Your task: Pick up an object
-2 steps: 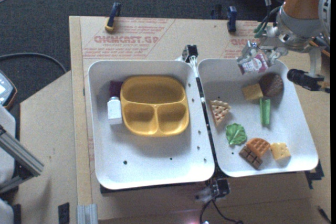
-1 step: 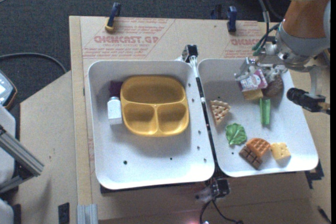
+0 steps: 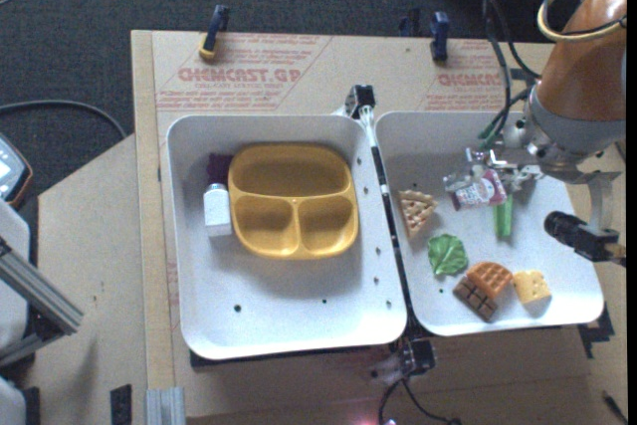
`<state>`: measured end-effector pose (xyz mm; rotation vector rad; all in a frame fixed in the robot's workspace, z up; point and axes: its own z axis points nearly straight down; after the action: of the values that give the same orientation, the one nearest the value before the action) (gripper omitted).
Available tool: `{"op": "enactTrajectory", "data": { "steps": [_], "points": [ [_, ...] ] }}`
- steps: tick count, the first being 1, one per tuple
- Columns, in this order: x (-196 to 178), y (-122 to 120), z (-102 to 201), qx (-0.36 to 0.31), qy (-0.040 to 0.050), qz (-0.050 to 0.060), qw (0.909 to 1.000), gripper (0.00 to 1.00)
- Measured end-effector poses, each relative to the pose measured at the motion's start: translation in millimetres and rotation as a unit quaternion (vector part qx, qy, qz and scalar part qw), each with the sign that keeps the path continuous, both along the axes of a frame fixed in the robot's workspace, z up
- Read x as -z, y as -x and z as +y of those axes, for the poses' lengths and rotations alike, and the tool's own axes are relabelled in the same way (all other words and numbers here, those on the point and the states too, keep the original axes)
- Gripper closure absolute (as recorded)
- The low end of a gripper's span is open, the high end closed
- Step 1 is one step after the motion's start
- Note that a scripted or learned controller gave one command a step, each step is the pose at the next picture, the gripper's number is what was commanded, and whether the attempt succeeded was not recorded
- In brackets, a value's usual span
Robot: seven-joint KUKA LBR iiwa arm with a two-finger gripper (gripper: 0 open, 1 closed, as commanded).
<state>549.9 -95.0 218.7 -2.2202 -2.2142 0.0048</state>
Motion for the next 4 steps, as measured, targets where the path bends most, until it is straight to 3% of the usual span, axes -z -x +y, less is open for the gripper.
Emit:
{"op": "enactTrajectory", "data": {
  "steps": [1, 2, 3, 4],
  "points": [
    [1.3, 42.8, 8.9, 0.000, -0.0001, 0.000, 1.0000, 1.00],
    [-13.9, 65.5, 4.8, -0.001, 0.0001, -0.002, 1.0000, 1.00],
    [2.6, 61.4, 18.3, -0.002, 0.0001, -0.001, 1.0000, 1.00],
    [-7.4, 74.5, 9.6, -0.001, 0.0001, -0.002, 1.0000, 1.00]
  ]
}}
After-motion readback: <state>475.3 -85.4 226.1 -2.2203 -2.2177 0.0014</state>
